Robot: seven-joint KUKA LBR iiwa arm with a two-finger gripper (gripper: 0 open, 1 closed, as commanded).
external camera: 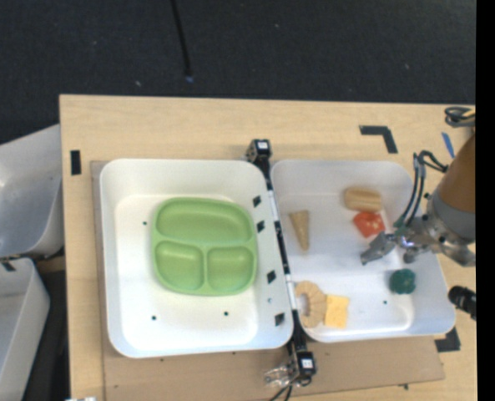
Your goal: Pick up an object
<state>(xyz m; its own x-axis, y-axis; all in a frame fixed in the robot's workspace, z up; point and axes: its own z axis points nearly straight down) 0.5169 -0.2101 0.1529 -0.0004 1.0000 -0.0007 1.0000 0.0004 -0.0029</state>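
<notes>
Light wood desk (147,128) carried two shallow white bins side by side. Left bin (118,249) held a green divided plate (204,245), three compartments, sitting about mid-bin. Right bin (330,186) held the loose items: a tan bread-like roll (361,198) toward the bin's far edge, a red object (368,222) just beside it on the near side, a tan cone-shaped piece (300,229) close to the bin's left wall, a dark green lumpy object (403,281) toward the near right corner, and at the near left corner a brown pretzel-like piece (310,301) touching a yellow cheese-like wedge (336,311). Grey arm with the orange band (457,186) reached in over the desk's right edge and hung over the right side of the right bin. The tool (379,251) pointed left and sat between the red object and the green object, close to the red one, apart from the green. Its dark fingers were too blurred to judge; cannot tell whether spread or closed, and nothing was visibly between them. Small black clips (258,149) sat at the far end of the seam between the bins.
</notes>
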